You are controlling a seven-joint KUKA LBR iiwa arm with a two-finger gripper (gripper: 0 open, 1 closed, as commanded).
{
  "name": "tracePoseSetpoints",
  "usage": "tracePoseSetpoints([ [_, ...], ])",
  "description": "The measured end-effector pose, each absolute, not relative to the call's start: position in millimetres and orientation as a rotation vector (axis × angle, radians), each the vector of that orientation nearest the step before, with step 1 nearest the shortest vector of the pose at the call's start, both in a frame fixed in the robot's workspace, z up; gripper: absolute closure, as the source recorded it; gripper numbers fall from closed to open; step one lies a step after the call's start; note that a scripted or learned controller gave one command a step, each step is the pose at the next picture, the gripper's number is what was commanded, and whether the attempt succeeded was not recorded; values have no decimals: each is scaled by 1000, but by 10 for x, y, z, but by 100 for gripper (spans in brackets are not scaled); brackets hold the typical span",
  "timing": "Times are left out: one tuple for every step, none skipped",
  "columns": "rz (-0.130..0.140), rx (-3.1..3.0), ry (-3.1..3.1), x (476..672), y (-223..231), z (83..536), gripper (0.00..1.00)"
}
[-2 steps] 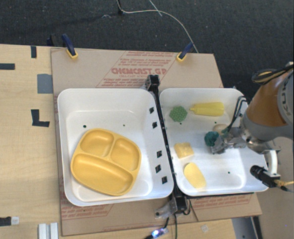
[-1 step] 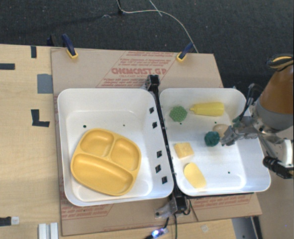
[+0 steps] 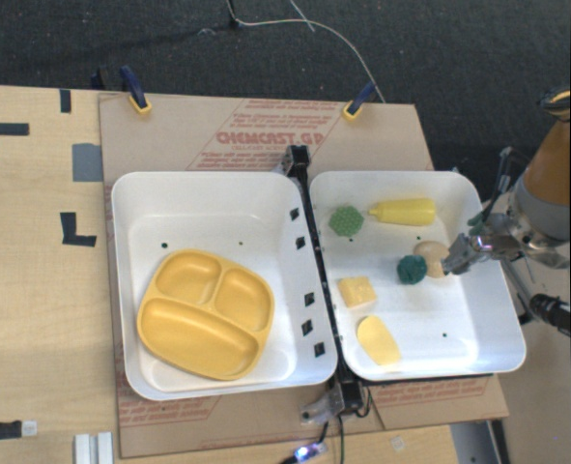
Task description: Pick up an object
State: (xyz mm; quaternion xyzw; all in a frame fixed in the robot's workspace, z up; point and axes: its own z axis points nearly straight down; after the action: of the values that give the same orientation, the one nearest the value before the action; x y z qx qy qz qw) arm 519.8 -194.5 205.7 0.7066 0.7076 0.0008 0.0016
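Beige ball (image 3: 428, 252) is lying in the right bin (image 3: 488, 346) w/ hand (image 3: 456, 256) touching it, grip state unclear, so pickup isn't done yet.

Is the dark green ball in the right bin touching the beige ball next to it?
Touching. In the camera view the dark green ball and the beige ball overlap at their edges with no white bin floor showing between them.

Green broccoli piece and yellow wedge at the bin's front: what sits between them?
In the camera view, a pale yellow cheese block lies between the broccoli piece and the yellow wedge, on the right bin's floor.
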Motion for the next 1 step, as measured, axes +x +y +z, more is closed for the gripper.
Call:
tracePoseSetpoints([
  [2,2217,2221,5218,-1964,2482,100],
])
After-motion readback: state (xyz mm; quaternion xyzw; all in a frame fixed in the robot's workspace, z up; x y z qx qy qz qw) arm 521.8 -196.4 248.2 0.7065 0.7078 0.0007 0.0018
